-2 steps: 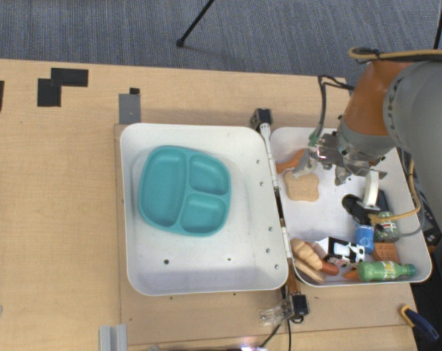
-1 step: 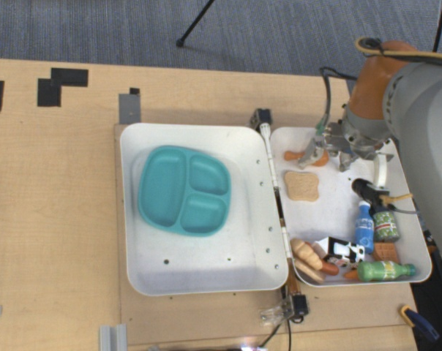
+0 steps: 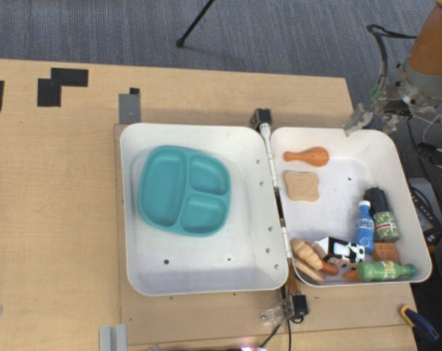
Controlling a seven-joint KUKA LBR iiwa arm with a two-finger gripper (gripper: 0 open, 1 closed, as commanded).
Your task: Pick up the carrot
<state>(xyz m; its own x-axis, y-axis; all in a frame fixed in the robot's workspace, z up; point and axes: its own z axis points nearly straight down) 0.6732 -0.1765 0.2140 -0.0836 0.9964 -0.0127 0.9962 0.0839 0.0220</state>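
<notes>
The carrot is a small orange-red piece lying in the crowded front corner of the right bin, partly hidden by the toys around it. My gripper hangs over the bin's far right rim below the orange wrist band, well away from the carrot and touching none of the objects.
The right bin also holds an orange drumstick, a bread slice, a blue bottle, a dark bottle, a green bottle, a croissant and a black-and-white toy. A teal divided plate lies in the left bin.
</notes>
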